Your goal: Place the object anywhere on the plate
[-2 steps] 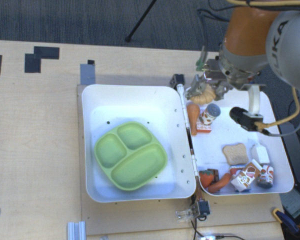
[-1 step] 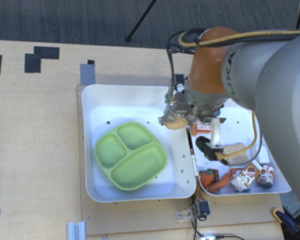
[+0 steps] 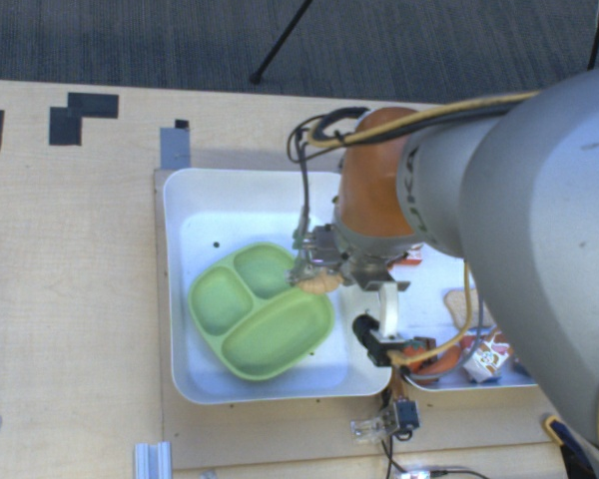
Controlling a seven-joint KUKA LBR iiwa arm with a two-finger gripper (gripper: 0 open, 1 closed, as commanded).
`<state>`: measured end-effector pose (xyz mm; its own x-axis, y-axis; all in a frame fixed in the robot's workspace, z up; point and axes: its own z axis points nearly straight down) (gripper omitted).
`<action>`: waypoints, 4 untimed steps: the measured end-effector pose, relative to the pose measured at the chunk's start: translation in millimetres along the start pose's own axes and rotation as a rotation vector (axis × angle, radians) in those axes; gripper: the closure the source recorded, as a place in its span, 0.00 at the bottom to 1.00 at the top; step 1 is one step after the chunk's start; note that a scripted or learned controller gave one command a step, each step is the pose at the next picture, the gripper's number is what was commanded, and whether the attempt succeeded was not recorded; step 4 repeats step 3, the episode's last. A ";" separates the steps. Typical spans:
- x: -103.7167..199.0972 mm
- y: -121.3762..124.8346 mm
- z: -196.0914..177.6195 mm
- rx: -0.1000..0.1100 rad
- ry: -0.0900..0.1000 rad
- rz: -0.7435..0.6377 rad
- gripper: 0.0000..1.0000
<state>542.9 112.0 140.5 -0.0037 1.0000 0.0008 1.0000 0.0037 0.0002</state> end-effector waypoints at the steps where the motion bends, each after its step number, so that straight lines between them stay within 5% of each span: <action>1: -0.5 0.4 -0.4 0.000 0.000 0.001 0.00; 2: 0.1 1.4 -10.9 -0.002 0.001 -0.002 1.00; 3: 0.1 1.3 -10.8 -0.002 0.001 -0.002 0.00; 4: 0.1 1.3 -10.8 -0.002 0.001 -0.002 0.00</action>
